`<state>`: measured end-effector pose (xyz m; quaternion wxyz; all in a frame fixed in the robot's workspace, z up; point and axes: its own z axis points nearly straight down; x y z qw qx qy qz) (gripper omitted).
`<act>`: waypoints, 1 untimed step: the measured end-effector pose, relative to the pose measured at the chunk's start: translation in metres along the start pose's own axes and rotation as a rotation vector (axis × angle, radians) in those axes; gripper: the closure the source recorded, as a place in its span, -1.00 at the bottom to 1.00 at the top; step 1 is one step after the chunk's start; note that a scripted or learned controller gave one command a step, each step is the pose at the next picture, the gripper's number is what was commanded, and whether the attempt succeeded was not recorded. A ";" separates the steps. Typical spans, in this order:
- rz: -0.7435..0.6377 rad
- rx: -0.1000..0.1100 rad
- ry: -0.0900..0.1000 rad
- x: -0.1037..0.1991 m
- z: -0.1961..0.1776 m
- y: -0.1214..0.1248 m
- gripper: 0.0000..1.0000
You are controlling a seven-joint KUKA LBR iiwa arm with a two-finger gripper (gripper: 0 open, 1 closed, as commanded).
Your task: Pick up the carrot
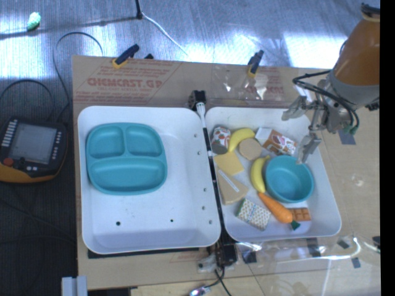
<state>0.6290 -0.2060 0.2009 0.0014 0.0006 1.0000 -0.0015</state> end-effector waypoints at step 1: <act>-0.272 -0.004 0.004 0.040 0.099 0.032 -1.00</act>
